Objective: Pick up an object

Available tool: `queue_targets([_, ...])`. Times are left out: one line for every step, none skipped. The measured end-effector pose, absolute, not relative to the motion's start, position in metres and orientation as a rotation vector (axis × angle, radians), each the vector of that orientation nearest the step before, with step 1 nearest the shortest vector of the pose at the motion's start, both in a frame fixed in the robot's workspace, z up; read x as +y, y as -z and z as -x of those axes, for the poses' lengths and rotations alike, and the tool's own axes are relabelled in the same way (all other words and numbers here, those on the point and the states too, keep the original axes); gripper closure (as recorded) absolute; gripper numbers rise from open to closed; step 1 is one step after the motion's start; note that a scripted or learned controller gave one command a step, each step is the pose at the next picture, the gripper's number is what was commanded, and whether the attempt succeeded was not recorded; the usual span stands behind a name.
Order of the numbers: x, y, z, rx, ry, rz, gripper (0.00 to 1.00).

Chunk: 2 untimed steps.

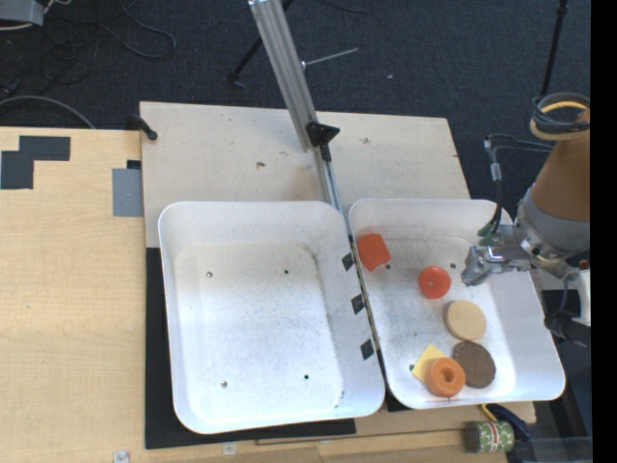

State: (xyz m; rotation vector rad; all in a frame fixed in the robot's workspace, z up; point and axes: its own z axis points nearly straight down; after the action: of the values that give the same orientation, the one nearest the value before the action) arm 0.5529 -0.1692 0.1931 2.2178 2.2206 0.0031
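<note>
The right bin point(405, 215) holds an orange block point(372, 251) near its left wall, a red round piece point(435, 281), a tan disc point(466, 320), a dark brown disc point(474, 364), an orange ring point(445, 377) and a yellow piece point(428, 361) under the ring. My gripper point(475, 270) hangs at the bin's right side, just right of the red round piece and above the tan disc. Nothing shows between its fingers.
The left bin point(193, 225) lies beside the right one, with a black divider with clips between them. A slanted aluminium post point(289, 75) rises behind the bins. A small can point(494, 437) lies at the bench's front edge.
</note>
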Motion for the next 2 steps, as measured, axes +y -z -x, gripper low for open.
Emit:
queue_targets([-0.17, -0.243, -0.554, 2.221, -0.002, -2.218, 1.0])
queue_targets([-0.123, -0.244, -0.557, 2.228, 0.0, -2.22, 1.0])
